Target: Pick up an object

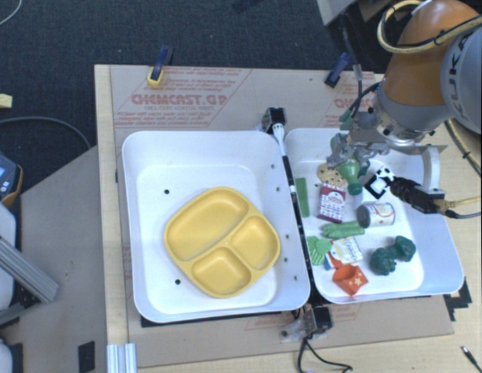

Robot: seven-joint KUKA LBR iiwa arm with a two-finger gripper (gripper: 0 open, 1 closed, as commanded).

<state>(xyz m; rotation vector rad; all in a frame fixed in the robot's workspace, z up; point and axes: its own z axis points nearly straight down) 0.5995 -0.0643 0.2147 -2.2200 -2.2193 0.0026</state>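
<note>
Camera view: left bin [140, 208] holds one yellow divided tray [221, 242]; right bin [443, 263] holds small-item clutter; gripper [348, 160] above it.

text: "CHEMCAST GP" in red, printed on brown protective sheet [186, 99] covering desk, behind left bin | repeat print at right partly hidden by arm, unreadable | small packet labels in right bin: too small to read
</note>
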